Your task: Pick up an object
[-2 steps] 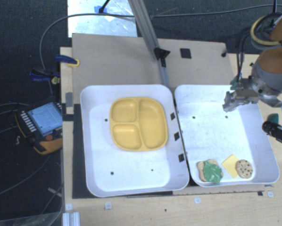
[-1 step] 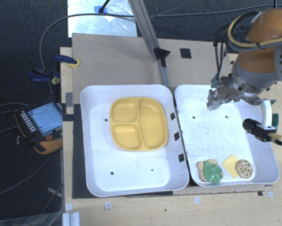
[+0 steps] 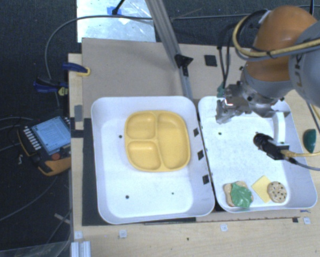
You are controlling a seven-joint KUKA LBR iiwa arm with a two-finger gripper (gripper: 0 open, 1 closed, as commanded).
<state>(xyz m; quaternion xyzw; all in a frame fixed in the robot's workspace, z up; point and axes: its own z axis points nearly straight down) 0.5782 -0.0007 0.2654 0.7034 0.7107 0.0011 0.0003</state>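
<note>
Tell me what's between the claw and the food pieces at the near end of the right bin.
In the camera view, bare white bin floor lies between the claw and the sandwich, cheese slice and cookie.

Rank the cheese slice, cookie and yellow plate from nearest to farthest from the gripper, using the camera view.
Measured from the gripper:
1. Yellow plate, in the left bin, to the gripper's left in the view.
2. Cheese slice, near the right bin's front edge.
3. Cookie, just right of the cheese, slightly farther.
</note>
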